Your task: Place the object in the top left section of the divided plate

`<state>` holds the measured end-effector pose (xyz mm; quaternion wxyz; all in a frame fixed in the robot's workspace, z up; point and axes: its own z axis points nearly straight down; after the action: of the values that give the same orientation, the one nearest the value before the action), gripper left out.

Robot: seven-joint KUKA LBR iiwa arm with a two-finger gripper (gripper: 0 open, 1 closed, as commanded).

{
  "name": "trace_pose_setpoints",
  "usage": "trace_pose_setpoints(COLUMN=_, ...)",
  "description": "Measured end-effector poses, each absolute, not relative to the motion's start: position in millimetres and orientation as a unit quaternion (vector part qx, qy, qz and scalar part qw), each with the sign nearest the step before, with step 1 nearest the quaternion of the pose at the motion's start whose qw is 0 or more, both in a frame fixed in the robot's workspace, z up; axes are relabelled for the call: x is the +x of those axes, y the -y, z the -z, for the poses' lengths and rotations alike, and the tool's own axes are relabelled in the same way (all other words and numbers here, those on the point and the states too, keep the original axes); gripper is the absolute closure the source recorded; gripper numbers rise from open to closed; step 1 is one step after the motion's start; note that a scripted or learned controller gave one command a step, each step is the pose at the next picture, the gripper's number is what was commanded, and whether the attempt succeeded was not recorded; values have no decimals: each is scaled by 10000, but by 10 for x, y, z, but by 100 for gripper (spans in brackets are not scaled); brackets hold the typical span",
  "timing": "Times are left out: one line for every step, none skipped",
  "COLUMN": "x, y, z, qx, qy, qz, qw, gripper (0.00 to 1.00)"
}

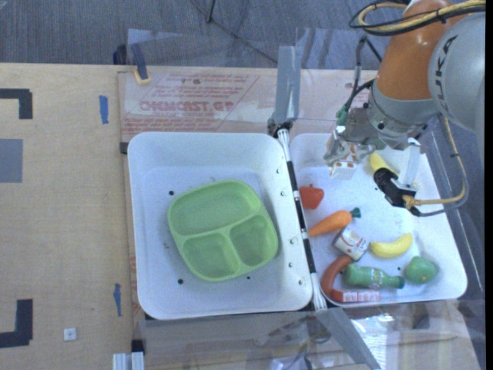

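The green divided plate lies in the left bin, turned at a slant. It has one large section toward the upper left and two smaller ones along its lower right. No object lies on it. My gripper hangs low over the far left part of the right bin, under the grey wrist with the orange band. Toy foods lie in that bin: a red piece just below and left of the gripper, a carrot, and a yellow piece partly hidden by the wrist.
Nearer the front of the right bin lie a white jar, a banana, a green pear, a green bottle and a red sausage. A black cable plug hangs beside the wrist. The bins' shared wall separates gripper and plate.
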<state>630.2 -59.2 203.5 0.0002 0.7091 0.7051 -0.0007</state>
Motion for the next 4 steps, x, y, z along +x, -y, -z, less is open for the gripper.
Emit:
trace_pose_setpoints(x=5752, y=792, z=-3776, qx=7096, qy=-7046, qz=2, qw=8, gripper=100)
trace_pose_setpoints(x=5259, y=-25, z=-3119, qx=6853, qy=-7283, qz=5, qw=0, gripper=100)
trace_pose_setpoints(x=4989, y=-486, z=-2113, qx=5748, qy=-8183, qz=9, qw=-16, gripper=100)
trace_pose_setpoints(x=4991, y=-485, z=-2115, qx=5749, qy=-8182, qz=6, qw=-11, gripper=0)
